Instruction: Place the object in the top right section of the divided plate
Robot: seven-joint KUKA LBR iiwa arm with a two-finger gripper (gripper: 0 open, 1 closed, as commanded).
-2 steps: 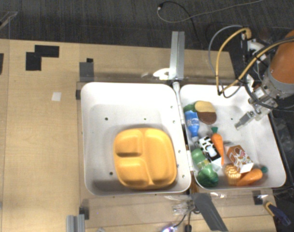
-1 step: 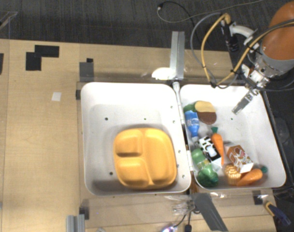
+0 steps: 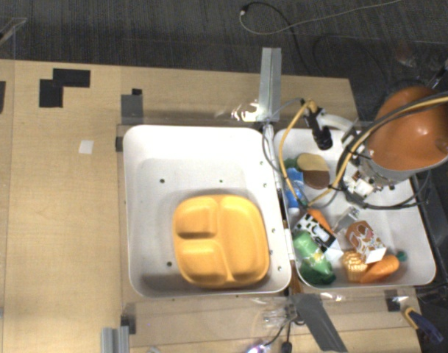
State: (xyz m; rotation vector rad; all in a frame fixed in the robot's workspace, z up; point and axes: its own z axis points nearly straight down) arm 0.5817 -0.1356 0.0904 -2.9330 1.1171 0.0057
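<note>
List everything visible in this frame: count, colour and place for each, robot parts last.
Divided plate: one, yellow, three sections, in the left bin.
Left bin: one, white, centre of the bench.
Right bin: one, white, beside the left bin, holding a pile of small items.
Toy carrot: one, orange, lower right of the right bin.
Green item: one, lower left of the right bin.
Blue item: one, left edge of the right bin.
Cable: one, black, on the dark floor above.
Arm: one, orange band, over the right bin.
End effector: one, above the pile.
</note>
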